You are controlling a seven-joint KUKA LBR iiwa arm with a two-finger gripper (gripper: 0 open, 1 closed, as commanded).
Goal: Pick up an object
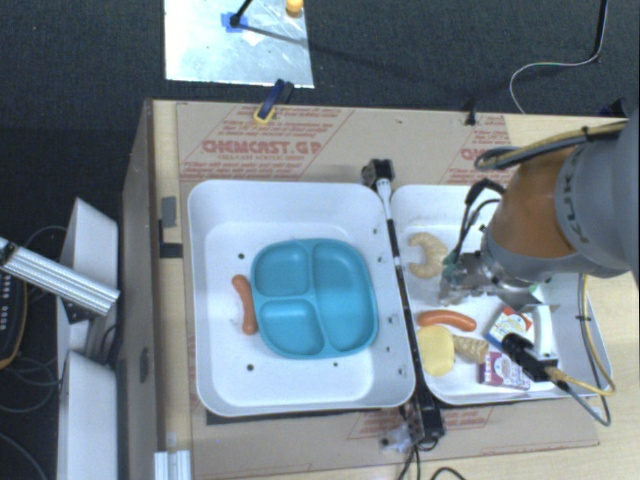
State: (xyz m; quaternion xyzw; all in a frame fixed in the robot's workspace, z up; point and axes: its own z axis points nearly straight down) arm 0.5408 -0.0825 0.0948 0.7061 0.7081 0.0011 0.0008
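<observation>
Noted on the bench: two shallow white bins side by side, left bin and right bin, resting on a brown printed cardboard sheet. In the left bin: a light-blue plastic divided plate with three compartments, lying flat near the bin's centre; a slim orange-red toy sausage lying just beside the plate's left edge, on the bin floor, roughly upright in the view. In the right bin: a pale tan curved croissant-shaped toy toward the upper left; a second red-orange sausage lying crosswise below it; a pale yellow rounded block just under that sausage; a small tan ridged piece touching or just beside the yellow block's right side; a red-and-white printed carton near the lower right corner. Grey arm with orange band reaching in from the right over the right bin. Two-finger gripper low over the bin, positioned between the croissant and the crosswise sausage, just beside both. Finger spread not discernible from this angle; cannot tell whether anything is held. Nothing visibly lifted clear of the bin floor.
</observation>
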